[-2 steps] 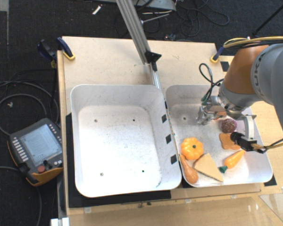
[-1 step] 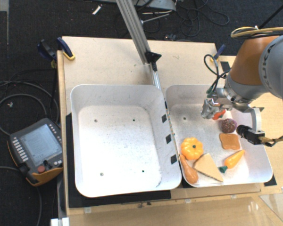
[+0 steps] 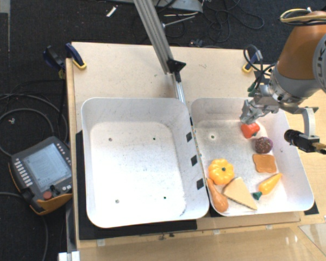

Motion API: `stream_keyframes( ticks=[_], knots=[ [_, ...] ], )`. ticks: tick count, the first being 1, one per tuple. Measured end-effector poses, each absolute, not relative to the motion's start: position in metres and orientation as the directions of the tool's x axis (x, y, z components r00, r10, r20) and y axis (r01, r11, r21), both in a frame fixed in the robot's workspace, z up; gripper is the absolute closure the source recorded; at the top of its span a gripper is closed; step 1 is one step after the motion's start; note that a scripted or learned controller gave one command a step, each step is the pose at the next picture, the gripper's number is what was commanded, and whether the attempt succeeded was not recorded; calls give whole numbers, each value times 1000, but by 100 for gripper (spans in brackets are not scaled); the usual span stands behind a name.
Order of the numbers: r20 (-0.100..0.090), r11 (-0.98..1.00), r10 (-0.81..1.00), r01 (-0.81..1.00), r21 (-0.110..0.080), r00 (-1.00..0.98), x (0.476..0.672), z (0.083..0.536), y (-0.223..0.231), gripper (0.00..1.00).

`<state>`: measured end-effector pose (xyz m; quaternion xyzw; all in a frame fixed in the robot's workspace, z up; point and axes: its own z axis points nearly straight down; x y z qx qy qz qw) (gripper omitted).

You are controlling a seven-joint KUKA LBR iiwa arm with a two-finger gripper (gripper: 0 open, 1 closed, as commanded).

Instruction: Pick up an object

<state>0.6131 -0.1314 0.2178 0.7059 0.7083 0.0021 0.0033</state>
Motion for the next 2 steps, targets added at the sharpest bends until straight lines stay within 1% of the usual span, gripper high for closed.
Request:
stream_keyframes(
  ticks=[1,2],
  knots=[
    [-2,4,1000,1000,6,-4,614,262,-131,100],
    [2,8,1000,1000,-2,-8,601,246,-78,100]
  ],
)
